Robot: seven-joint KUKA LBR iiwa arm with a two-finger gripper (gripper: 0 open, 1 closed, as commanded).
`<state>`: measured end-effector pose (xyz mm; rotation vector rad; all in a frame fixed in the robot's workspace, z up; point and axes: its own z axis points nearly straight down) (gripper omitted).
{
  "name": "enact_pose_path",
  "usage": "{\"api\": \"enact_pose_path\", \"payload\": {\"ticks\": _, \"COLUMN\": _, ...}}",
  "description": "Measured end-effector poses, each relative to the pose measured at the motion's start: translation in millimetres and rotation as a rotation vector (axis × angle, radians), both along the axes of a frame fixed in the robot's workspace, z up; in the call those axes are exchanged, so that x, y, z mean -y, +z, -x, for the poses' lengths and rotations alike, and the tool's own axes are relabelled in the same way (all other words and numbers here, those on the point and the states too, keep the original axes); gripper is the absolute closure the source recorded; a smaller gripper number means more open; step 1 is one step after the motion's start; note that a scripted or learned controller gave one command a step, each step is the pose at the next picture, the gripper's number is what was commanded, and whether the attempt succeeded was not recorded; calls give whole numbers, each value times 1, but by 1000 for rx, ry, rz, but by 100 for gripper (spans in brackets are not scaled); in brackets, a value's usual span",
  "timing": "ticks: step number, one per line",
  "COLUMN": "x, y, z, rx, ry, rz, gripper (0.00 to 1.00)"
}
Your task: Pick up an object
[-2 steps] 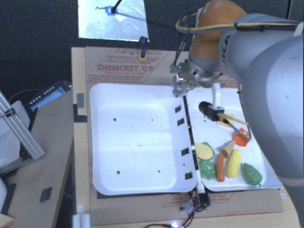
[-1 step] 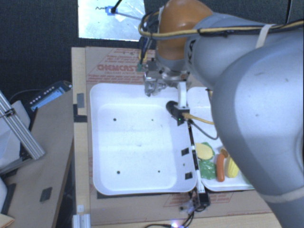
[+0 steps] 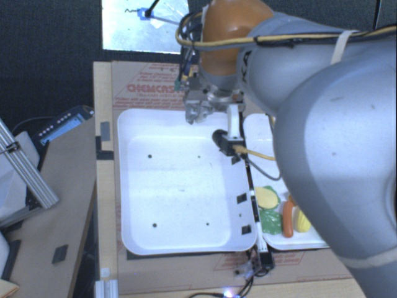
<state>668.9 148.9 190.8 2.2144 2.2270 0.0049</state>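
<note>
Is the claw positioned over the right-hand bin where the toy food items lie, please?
No, the claw hangs above the far edge of the left bin, away from the toy food.

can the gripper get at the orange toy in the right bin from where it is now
Probably yes. The gripper hangs over the left bin's far edge, while the orange toy lies uncovered in the right bin beside green and yellow pieces, crowding a grasp.
</note>
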Motion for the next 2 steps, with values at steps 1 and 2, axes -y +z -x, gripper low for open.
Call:
{"api": "enact_pose_path", "payload": {"ticks": 1, "x": -74, "y": -14, "z": 1, "rx": -1, "ry": 5, "rz": -2, "gripper": 100}}
{"api": "enact_pose_path", "payload": {"ticks": 2, "x": -87, "y": 132, "z": -2, "rx": 15, "ry": 1, "rz": -6, "gripper": 100}}
